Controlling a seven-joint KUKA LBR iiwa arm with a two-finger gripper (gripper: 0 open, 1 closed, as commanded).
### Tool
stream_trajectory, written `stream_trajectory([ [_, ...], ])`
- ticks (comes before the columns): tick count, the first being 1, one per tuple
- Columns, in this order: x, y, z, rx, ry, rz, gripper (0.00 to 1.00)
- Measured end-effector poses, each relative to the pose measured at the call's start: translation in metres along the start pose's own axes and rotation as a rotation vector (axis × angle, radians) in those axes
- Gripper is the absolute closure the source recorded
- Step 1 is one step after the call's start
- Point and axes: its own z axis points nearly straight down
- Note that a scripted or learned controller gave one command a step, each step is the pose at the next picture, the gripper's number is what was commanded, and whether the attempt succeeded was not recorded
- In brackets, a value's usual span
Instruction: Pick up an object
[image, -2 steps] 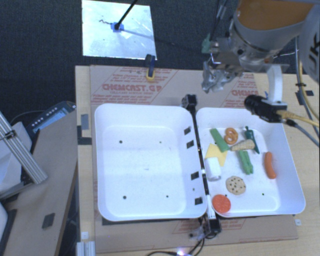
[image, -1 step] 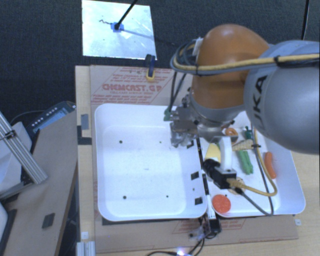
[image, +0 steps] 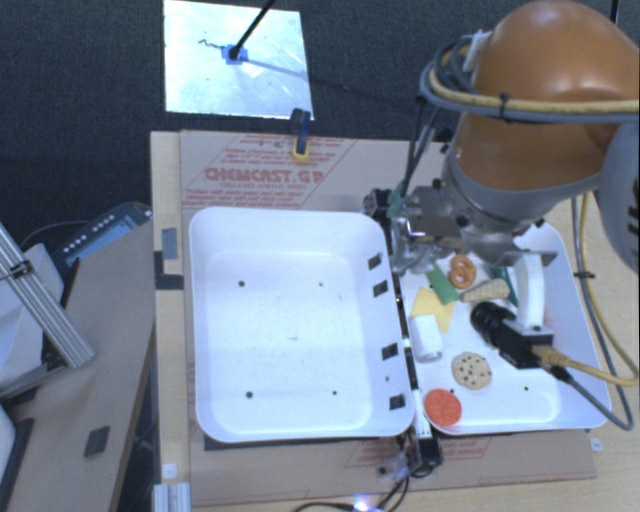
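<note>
We see the arm (image: 545, 110) reaching in from the right, its orange dome hanging over the far half of the right bin (image: 565, 405). The wrist points down and leans toward the wall shared with the left bin (image: 290, 330). Both bins sit side by side on the counter (image: 170, 400).

The claw (image: 420, 243) is low at the right bin's far-left corner, just beside the dividing rim. Its own body hides the tips, so we cannot tell whether it is released, clenched or grasping anything.

All the objects lie in the right bin, mostly along its left side:
- A pretzel (image: 462, 270), small, brown and knot-shaped, lies just right of the claw.
- A green strip (image: 440, 280) lies tilted between the claw and the pretzel.
- A tan chunk (image: 486, 291) lies just beside the pretzel, on its near-right side.
- A yellow wedge (image: 432, 303) lies toward the left wall, nearer than the strip.
- A white block (image: 426, 337) lies by the left wall, touching the wedge or nearly so.
- A cookie (image: 470, 371), round and tan with dark chips, lies around mid-bin toward the near edge.
- A red disc (image: 443, 406) lies flat in the near-left corner, against the rim.
</note>
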Motion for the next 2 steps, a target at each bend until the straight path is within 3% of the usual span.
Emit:
stream_trajectory([
  [1,0.062,0.001,-0.097,-0.003,0.004,-0.011,1.00],
  [2,0.118,0.003,0.019,0.019,-0.005,-0.010,1.00],
])
